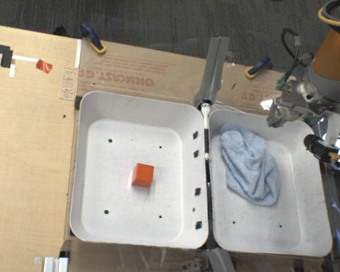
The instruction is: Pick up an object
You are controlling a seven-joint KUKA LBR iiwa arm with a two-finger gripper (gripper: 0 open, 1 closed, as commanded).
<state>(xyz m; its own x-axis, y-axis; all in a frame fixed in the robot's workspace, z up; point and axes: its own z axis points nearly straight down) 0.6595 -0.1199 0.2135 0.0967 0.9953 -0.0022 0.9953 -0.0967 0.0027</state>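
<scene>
The gripper (277, 118) hangs over the far rim of the right bin (305, 245), toward that bin's far right corner, and nothing shows between its fingers; whether they are spread or pressed together cannot be told. A crumpled blue-grey cloth (250, 165) lies in the far left part of the same bin, just beside and nearer the camera than the gripper. An orange block (143, 175) sits near the middle of the left bin (83, 214), well apart from the gripper.
</scene>
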